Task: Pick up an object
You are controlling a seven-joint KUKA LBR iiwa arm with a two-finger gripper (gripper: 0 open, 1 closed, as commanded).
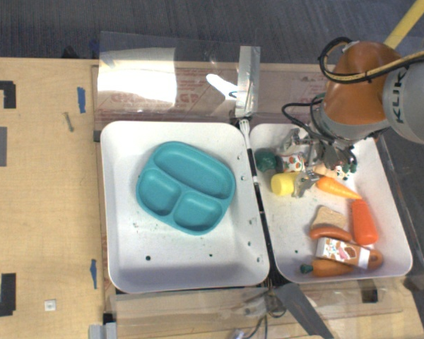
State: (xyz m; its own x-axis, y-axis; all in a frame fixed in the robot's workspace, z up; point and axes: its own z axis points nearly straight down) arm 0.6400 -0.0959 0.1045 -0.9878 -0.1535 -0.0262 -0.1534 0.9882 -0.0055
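Watching the hand (312, 169) low in my right bin (396, 260), fingers' state I cannot tell | yellow cup (283, 183) just left of it, green object (267, 162) beside | carrot (337, 186), orange cylinder (364, 221), bread slice (330, 219), small bottle (346, 253) nearby | teal divided plate (186, 186) in left bin (127, 260) on the tabletop (35, 189)

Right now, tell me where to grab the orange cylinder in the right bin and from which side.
Take the orange cylinder across its middle, coming straight down from above. It lies on its side, long axis running roughly up the bin, so close across its narrow width. The carrot sits close to its upper end and the bottle to its lower.
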